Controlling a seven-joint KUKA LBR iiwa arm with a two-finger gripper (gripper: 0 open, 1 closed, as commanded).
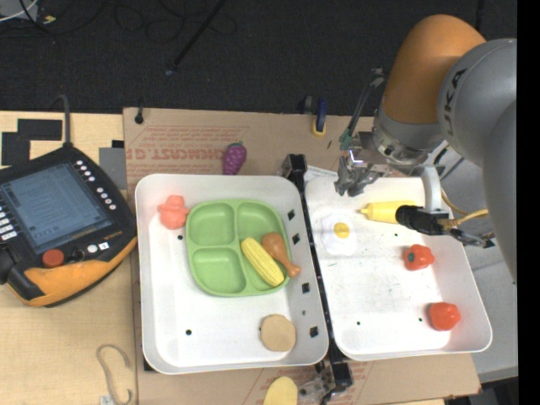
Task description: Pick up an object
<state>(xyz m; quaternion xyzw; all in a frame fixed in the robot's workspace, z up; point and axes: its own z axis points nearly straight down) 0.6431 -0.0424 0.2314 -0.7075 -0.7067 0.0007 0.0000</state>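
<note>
- Gripper (352, 178): fingers small and dark against the bin rim; spacing not determinable.
- Arm (472, 99): cut off by the frame at 3 o'clock; its bulk hides the bench behind the right bin's (396, 336) far corner.
- Yellow object (281, 391) at 6 o'clock: cropped by the bottom edge; identity unclear.
- Pendant (59, 218) at 9 o'clock: cropped by the left edge; screen text illegible.
- Cardboard (181, 142) lettering: partly legible only.
- Cables (25, 2) at 11 o'clock: cropped by the frame.
</note>
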